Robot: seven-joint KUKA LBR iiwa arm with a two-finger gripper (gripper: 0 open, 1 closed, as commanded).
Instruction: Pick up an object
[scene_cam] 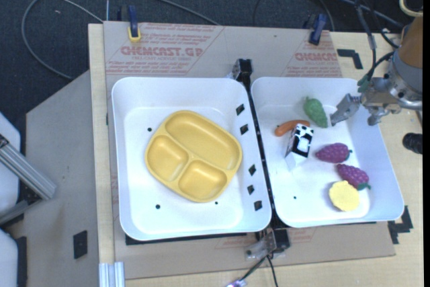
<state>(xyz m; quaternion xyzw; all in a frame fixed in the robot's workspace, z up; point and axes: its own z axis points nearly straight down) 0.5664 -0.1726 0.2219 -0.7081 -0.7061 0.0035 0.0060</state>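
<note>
Six small items lying in the right shallow white plastic bin (393, 195): green lumpy toy vegetable (314, 110), orange toy carrot (289, 126), black-and-white small carton (299, 141), two purple knobbly toy grape bunches (333, 153) (353, 175), yellow round toy fruit (345, 196). Resting alone in the left shallow white plastic bin (127, 144): yellow three-compartment plastic tray (193, 155).

Hovering at the right bin's upper right rim, just beside the green vegetable: grey two-finger pincer (360, 111), fingers looking spread, nothing between them. Reaching in from the right on the grey arm (410, 70) with its orange band.

Judging the green vegetable as the likeliest pick, being nearest. Probably light, hollow, hard plastic; smooth and rounded, so apt to be slipping or squirting out under a pinch. Best taking hold across its narrower middle, fingers straddling the short axis, closing gently.

Crowding on its lower left: carrot near its tip, carton a little farther down. Keeping fingers off those calls for approaching from above or from the right.

Open room lying toward the bin's upper left and along its right wall. Bin wall sitting close behind the pincer, so little margin there for swinging. Clamps (317, 29) and cardboard-covered counter (175, 47) staying well apart from the work.
</note>
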